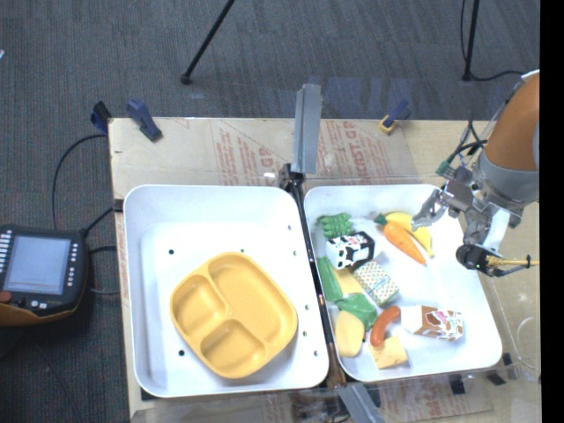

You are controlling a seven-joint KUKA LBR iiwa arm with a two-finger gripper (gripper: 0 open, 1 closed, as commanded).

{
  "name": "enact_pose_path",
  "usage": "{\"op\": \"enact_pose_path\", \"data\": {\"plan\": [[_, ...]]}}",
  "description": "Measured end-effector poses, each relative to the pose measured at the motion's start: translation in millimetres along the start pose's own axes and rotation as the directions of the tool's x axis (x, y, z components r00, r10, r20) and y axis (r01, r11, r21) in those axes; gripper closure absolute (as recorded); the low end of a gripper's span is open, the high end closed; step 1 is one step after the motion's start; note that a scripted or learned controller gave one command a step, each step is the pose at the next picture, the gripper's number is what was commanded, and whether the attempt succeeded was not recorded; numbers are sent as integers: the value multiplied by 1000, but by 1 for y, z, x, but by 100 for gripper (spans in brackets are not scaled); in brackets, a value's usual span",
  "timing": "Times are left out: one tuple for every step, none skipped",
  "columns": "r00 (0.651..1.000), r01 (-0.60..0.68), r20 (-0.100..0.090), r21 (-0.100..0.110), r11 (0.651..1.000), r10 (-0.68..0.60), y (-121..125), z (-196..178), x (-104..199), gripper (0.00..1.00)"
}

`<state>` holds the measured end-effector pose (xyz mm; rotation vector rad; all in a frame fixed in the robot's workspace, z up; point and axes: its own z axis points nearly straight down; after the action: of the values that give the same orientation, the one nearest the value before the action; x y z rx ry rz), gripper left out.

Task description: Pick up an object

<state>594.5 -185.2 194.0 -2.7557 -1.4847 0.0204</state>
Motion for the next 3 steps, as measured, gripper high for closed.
{"op": "enact_pose_path", "data": {"plan": [[984, 179, -4, -10, 984, -179, 34, 100, 7, 0], [984, 179, -1, 5, 984, -179, 32, 92, 5, 100], [986, 165, -5, -18, 986, -165, 0, -7, 60, 100]]}}
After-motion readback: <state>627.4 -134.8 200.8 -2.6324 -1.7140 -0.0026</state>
